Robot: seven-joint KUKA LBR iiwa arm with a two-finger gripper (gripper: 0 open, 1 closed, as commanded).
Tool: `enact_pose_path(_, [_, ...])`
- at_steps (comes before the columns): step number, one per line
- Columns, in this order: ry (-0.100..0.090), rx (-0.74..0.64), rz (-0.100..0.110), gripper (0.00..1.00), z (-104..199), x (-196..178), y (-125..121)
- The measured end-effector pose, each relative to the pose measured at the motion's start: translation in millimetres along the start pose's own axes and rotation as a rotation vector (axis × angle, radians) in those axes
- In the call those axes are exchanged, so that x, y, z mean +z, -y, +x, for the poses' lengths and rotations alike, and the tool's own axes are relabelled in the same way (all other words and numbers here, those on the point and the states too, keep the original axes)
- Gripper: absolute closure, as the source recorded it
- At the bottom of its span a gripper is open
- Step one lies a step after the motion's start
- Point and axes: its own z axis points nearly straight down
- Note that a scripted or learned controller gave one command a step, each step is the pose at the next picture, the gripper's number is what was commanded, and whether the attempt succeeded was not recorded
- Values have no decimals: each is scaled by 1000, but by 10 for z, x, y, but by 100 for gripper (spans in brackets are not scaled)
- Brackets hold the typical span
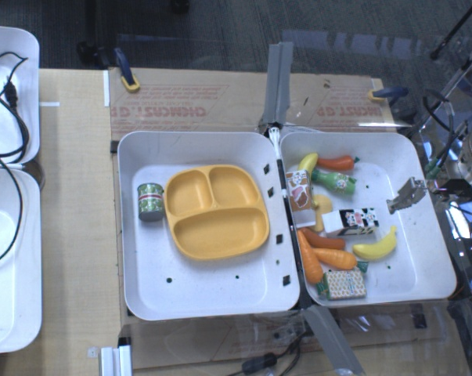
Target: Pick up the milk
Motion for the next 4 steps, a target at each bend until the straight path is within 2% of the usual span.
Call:
enact_pose_path(1, [1,-123,-2,0,481,678,-279])
enact_pose_path(2, [10,-194,-28,0,383,1412,-507])
enact_pose_path(3, [12,-190,-36,100,367,1282,-530])
enact_pose_path(4, [12,-190,-35,0,368,1286,-527])
